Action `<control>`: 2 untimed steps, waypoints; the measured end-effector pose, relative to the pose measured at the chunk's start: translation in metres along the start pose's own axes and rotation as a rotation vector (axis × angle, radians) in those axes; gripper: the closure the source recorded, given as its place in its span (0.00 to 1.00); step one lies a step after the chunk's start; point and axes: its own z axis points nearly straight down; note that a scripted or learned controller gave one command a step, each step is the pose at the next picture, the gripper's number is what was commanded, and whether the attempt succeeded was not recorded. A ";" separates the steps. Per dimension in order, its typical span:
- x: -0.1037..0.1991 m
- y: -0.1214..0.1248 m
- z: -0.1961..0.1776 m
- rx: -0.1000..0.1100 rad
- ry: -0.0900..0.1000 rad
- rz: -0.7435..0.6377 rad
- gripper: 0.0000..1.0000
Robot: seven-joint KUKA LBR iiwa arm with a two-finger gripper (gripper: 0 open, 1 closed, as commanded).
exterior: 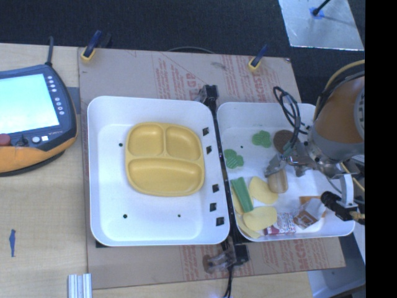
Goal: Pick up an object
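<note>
Where the hand (278, 169) comes down in the right bin (239, 113), a small tan block (278, 182) sits directly under its metal fingertips, touching or nearly touching them. Whether the fingers are apart or together cannot be told; the wrist and cabling cover them from above, and nothing is plainly seen clamped between them.

Objects in the right bin, working outward from the block:
- pale yellow oval piece (263, 190), just left of the block
- second pale yellow piece (260, 218) below it, near the front wall
- green stick (242, 194), lying slantwise beside the yellow pieces, close to the bin's left wall
- ridged green piece (234, 159) above the stick
- smaller green piece (262, 139) toward the back, left of a brownish round object (283, 139) partly hidden by the arm
- red-and-white wrapper (283, 225) at the front wall
- brown packet (306, 217) to the wrapper's right

Grey arm (338, 120) with orange band enters from the right, black cable looping over the bin's back edge.

Left bin (102, 185): holds a yellow divided plate (165, 159), three compartments, lying flat near the centre.

Both bins rest on a cardboard sheet (186, 73) held by yellow-and-blue clamps (91, 46) at the back. A teach pendant (34, 120) with lit screen lies on the counter (37, 228) at far left.
</note>
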 end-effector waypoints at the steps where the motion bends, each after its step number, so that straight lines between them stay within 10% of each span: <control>1: 0.058 -0.014 0.001 -0.005 0.000 -0.006 0.00; 2: -0.041 -0.002 -0.047 -0.016 -0.009 0.006 0.00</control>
